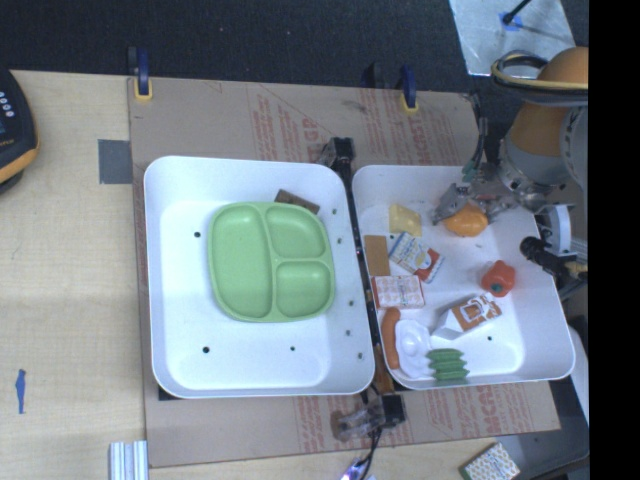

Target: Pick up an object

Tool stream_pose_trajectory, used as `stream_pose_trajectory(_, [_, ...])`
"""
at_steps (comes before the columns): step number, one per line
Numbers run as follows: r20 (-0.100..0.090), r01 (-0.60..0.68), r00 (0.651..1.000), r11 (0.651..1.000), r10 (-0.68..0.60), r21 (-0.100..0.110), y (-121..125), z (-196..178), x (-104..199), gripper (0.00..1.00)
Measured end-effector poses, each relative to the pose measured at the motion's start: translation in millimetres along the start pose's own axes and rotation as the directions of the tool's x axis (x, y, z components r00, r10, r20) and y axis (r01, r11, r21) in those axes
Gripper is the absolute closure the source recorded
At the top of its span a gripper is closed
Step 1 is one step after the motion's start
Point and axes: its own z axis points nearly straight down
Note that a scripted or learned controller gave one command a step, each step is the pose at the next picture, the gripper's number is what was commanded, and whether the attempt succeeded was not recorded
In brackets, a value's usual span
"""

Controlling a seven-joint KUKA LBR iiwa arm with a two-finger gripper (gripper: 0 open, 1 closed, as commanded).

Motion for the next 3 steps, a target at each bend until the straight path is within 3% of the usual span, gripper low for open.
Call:
stream_pose_trajectory(1, [0.005, 0.002, 1.0, 1.0, -0.002, -0.016, 4, -24, -2, 1.0])
stream_pose_trajectory(2, [0.004, 0.003, 1.0, 1.0, -0.003, -0.01, 3, -21, -2, 0.0])
stream_pose_trajectory(3, [0.003, -0.009, 1.0, 1.0, 0.009, -0.017, -85, 2, 43, 0.0])
